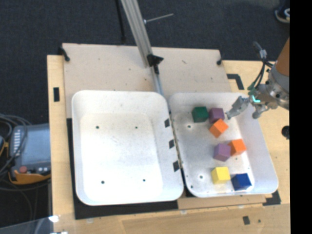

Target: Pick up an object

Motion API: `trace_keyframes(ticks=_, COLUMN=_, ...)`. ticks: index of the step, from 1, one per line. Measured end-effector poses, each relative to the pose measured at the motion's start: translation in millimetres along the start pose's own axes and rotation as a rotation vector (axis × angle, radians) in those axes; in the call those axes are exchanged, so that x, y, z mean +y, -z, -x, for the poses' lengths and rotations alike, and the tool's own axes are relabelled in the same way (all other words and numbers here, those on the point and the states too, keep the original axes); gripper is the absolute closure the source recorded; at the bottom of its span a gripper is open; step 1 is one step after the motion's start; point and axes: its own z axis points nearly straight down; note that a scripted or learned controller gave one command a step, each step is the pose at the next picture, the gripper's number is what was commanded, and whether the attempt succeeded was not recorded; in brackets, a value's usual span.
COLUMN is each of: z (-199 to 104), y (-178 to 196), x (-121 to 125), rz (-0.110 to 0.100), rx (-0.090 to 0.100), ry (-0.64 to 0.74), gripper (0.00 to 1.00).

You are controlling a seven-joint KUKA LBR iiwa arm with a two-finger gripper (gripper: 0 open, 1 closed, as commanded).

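The right bin holds several small cubes: a green one, a purple one, an orange one, a second purple one, a second orange one, a yellow one and a blue one. My gripper hovers over the bin's upper right part, just right of the purple cube by the green one. Its two fingers are spread apart and hold nothing.
The left bin lies beside the right one. A slanted metal pole rises from behind the bins. A grey box with cables sits off the bench at the left.
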Motion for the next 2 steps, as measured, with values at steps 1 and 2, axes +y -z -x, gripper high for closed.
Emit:
trace_keyframes(ticks=1, z=0, y=2, x=1, rz=0.004, rx=-0.002, ry=0.001, gripper=0.00)
trace_keyframes(ticks=2, z=6, y=-41, x=2, rz=0.000, rx=-0.002, ry=-0.002, gripper=0.00)
